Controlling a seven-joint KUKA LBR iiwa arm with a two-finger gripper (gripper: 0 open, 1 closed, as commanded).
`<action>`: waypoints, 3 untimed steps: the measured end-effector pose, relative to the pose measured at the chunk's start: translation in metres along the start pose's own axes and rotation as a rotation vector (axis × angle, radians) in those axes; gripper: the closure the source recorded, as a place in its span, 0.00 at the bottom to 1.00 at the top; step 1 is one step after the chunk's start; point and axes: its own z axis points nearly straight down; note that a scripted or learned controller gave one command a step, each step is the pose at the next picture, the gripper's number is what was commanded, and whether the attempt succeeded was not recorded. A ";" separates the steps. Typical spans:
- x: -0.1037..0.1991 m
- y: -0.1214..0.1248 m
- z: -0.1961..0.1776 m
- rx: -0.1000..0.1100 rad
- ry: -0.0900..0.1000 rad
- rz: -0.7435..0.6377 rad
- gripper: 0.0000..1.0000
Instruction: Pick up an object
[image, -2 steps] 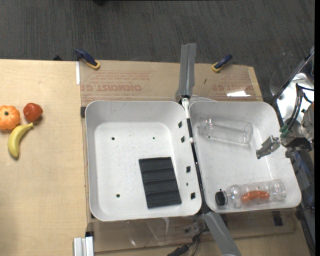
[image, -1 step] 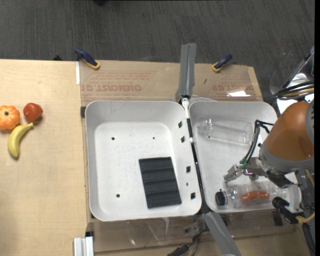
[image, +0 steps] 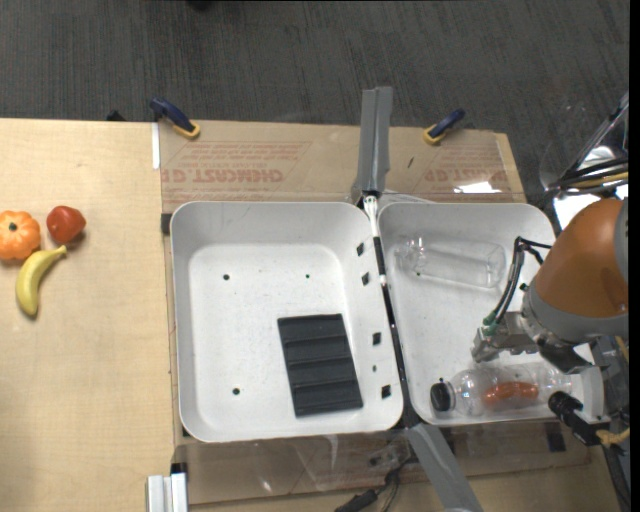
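Observation:
In the right bin (image: 440, 310) a clear plastic bottle (image: 500, 392) with a black cap and something orange inside lies on its side near the front wall. A clear tumbler (image: 452, 262) lies on its side near the back of the same bin. A black ribbed block (image: 318, 364) lies flat in the left bin (image: 230, 300), towards its front right. My gripper (image: 497, 343) hangs low in the right bin, just behind the bottle's middle and very close to it. The orange band and wrist hide the bin's right side.
A divider post (image: 375, 140) runs back from between the two bins. On the wooden table at the left lie a banana (image: 33, 279), a red apple (image: 65, 224) and an orange fruit (image: 17, 236). Clamps (image: 175, 117) hold the cardboard at the back.

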 end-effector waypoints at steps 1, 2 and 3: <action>0.000 0.000 0.000 0.000 0.000 0.000 0.00; -0.062 -0.002 -0.085 -0.001 -0.002 0.190 0.00; -0.030 -0.001 0.009 0.000 0.000 0.075 0.00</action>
